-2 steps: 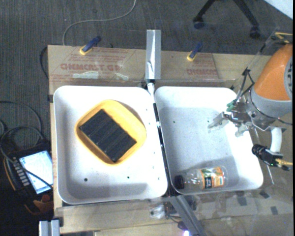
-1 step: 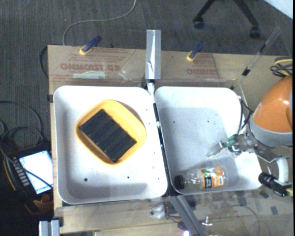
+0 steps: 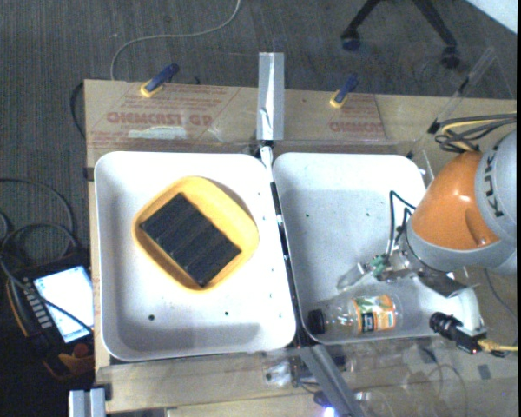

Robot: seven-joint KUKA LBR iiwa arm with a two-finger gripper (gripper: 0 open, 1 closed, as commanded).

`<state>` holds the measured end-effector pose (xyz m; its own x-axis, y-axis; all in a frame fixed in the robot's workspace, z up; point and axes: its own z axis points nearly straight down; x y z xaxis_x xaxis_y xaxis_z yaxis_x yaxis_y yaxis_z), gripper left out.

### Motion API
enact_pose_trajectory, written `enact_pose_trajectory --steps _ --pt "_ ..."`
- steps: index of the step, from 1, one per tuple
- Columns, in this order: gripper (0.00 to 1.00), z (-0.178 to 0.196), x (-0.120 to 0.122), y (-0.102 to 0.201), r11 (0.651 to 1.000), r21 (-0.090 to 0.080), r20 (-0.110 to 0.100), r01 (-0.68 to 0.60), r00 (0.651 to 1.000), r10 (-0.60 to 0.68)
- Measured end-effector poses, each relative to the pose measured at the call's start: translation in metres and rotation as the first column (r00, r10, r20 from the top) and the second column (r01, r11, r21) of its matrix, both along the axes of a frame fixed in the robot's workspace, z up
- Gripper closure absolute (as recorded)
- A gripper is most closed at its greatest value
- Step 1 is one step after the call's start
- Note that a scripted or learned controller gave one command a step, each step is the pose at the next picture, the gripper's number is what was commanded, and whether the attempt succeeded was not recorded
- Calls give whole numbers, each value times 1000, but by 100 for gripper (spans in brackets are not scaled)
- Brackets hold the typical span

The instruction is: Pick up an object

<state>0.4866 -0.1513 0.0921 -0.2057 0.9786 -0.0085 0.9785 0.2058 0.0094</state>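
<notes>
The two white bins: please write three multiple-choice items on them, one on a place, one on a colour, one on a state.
1. Where is the bottle?
A. left bin
B. right bin, near its front edge
C. on the floor

2. What colour is the rim of the dish in the left bin?
A. yellow
B. green
C. blue

3. How is the bottle placed?
A. upright
B. lying on its side
C. upside down

Answers: 1 B, it rests in the right bin by the front wall. 2 A, a yellow border surrounds the dark centre. 3 B, its dark cap points left.
</notes>
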Motion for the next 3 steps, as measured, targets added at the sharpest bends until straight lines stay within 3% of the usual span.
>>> enact_pose_trajectory --steps 1,2,3 --pt "0 0 4 -40 957 9 6 289 957 -289" --pt "0 0 3 13 996 0 9 88 996 -88" --pt "0 0 27 -18 939 10 3 344 939 -344"
